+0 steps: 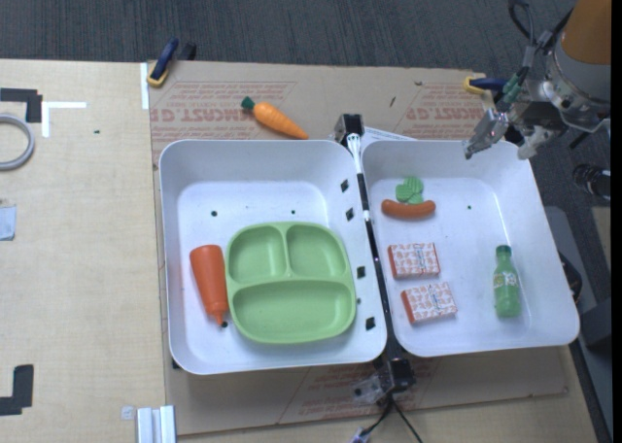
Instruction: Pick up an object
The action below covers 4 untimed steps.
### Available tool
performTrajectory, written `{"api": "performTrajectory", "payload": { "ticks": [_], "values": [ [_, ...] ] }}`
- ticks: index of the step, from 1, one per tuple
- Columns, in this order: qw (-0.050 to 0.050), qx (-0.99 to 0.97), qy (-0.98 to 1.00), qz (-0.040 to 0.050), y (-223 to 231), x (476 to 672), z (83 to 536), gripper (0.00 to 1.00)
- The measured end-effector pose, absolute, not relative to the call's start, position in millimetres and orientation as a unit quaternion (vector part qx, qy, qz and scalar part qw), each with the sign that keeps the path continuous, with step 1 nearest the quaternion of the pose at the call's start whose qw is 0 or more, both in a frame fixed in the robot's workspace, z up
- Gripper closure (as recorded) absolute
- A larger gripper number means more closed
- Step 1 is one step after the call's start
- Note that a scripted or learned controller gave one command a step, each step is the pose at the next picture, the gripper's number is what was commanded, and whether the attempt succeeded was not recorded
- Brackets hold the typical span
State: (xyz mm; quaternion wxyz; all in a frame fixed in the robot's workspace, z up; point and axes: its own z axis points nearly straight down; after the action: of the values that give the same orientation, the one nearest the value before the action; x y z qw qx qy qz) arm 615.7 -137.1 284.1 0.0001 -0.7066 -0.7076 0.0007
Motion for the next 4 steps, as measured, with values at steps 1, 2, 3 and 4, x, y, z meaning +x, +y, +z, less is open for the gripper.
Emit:
{"api": "performTrajectory", "payload": {
  "ticks": [1, 2, 3, 4],
  "values": [
    [0.0, -0.685, -0.729, 0.0006, -83.8, 618.0, 192.0, 0.0],
    [0.0, -0.642, -0.767, 0.0004, -96.1, 621.2, 114.2, 0.0],
    [0.0, -0.643, -0.766, 0.0003, -96.7, 621.5, 123.9, 1.0],
    [-0.001, -0.669, -0.744, 0.0001, -112.4, 599.6, 293.7, 1.0]
  ]
}}
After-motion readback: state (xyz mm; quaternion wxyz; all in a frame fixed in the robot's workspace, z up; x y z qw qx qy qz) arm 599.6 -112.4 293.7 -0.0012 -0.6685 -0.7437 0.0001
